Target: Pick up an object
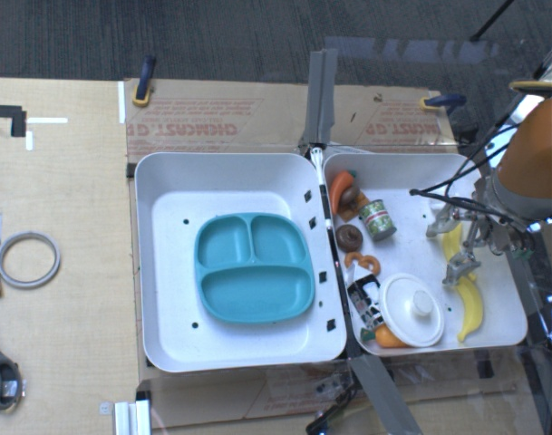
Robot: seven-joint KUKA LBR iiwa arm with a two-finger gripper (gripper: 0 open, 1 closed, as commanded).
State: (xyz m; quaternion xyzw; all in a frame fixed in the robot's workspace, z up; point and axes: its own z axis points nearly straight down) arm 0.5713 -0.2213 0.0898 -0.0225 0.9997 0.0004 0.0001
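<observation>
Gripper (455, 247) over curved yellow banana (469, 306) | rt bin (421, 166) | round white lid (413, 310)

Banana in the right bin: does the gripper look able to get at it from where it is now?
Probably yes. The gripper sits right over the banana, which lies exposed on the right bin floor, the white lid beside it, nothing on top.
</observation>
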